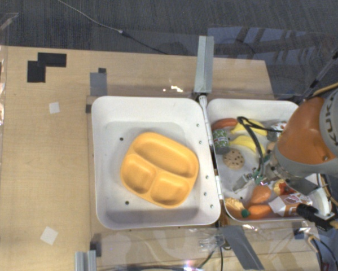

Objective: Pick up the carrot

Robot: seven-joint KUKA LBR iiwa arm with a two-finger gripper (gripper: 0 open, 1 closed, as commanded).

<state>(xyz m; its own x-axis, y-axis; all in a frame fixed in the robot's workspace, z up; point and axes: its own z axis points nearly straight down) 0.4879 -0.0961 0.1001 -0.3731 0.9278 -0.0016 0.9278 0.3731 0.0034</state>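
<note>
The carrot [259,210], orange with a green stub at its left end, lies flat along the near wall of the right bin [253,218]. The gripper [258,178] reaches down into this bin from the right, under the arm's orange band [304,137]. It hovers just above and behind the carrot, over a rounded orange-brown piece [261,193]. The wrist and cables hide its tips.
The right bin also holds a sausage [224,123], a banana [246,141], a cookie [233,159] and a red-and-white packet [287,203]. A yellow divided plate [158,168] fills the middle of the left bin [104,151]. A metal divider [203,66] stands behind the bins.
</note>
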